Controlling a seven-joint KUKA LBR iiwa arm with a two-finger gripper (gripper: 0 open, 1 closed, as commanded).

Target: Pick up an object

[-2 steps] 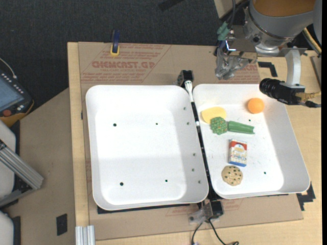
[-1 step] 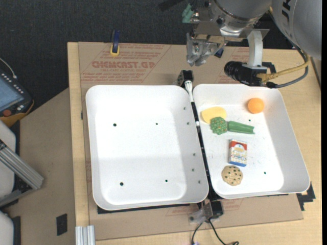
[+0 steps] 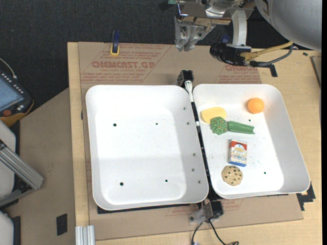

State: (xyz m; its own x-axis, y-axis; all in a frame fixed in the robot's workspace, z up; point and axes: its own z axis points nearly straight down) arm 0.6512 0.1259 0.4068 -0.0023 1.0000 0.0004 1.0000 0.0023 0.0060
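Note:
The right bin (image 3: 286, 137) holds several small objects: an orange ball (image 3: 255, 105), a yellow piece (image 3: 212, 114), a green broccoli-like toy (image 3: 230, 126), a small red and blue carton (image 3: 237, 152) and a round cookie (image 3: 232, 175). My gripper (image 3: 187, 40) hangs high beyond the far edge of the bins, above the cardboard, roughly over the gap between them. Nothing shows between its fingers. It is well apart from all the objects.
The left bin (image 3: 97, 137) lies beside the right one, with a black clip (image 3: 185, 77) at the far end of their shared edge. A blue and yellow clamp (image 3: 115, 46) sits on the cardboard's far edge. The grey arm (image 3: 291, 9) fills the top right.

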